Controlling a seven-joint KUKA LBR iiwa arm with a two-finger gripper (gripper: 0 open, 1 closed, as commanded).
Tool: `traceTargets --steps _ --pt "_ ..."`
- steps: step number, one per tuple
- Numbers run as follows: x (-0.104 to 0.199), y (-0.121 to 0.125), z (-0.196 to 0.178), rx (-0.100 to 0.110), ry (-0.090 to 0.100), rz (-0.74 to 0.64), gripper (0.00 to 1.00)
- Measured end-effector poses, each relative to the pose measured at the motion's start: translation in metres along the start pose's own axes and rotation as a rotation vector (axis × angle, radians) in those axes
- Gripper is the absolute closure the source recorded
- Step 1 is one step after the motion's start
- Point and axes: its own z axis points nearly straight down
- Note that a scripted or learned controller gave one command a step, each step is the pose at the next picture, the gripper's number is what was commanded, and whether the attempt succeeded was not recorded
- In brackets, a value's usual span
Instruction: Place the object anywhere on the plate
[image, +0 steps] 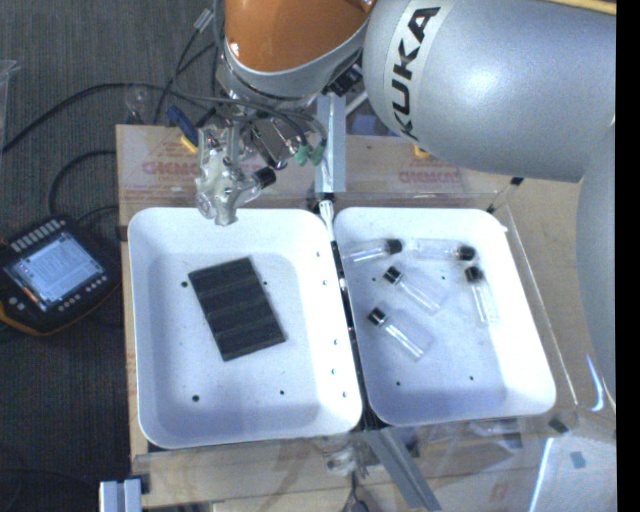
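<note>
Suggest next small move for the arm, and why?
Probably swing right and descend over a vial in the right bin. The pincer hovers at the left bin's far rim carrying nothing visible, and the dark plate is bare.

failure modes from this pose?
1. The end effector hangs over the far rim of the left bin, away from the vials in the right bin; nothing shows between its fingers, so any placing move now would likely drop nothing.
2. The clear vials lie close together, some touching; a grasp may knock neighbours or slip.
3. The dark ridged plate sits askew; a round vial may roll off it.
</note>
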Motion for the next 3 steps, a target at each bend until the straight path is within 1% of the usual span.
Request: traceTargets --steps 1,2,3 --pt "-0.041 -0.019 -0.015 -0.003 -0.001 0.176 1.00" --pt "0.011 0.004 -0.007 0.000 0.002 0.096 1.00" --pt "-0.024 -0.013 -0.024 0.001 0.000 0.033 1.00"
